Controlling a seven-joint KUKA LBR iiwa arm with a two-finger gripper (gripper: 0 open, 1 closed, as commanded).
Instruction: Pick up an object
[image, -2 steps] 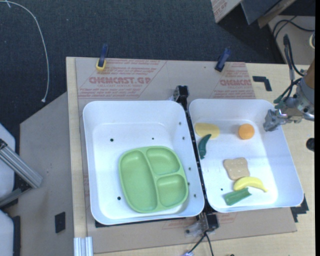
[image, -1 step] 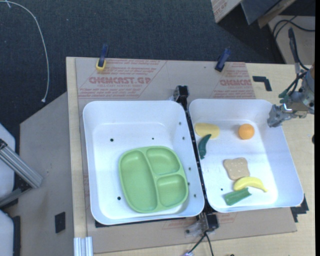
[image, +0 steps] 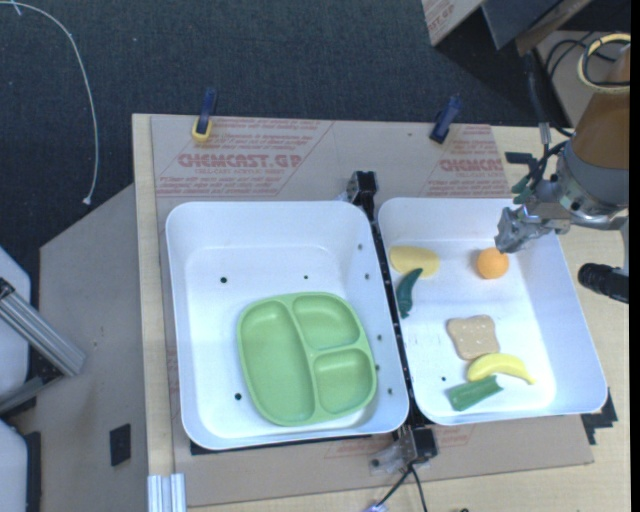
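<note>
You see two white bins side by side: the left bin (image: 190, 300) holds a green divided plate (image: 305, 355) toward its 6 o'clock, and the right bin (image: 570, 340) holds the food pieces. In the right bin, a slice of toast (image: 472, 335) sits at centre, a banana (image: 500, 368) and a green pepper (image: 474, 393) at 6 o'clock, a yellow piece (image: 414, 260) and a dark green piece (image: 407, 292) at 10 o'clock. The orange (image: 491, 263) lies at 12 o'clock, with the gripper (image: 515, 235) just above it at 1 o'clock; you cannot tell its grip.

Arm (image: 600, 150) cut off at right edge; end effector (image: 512, 236) fingers blurred.
</note>
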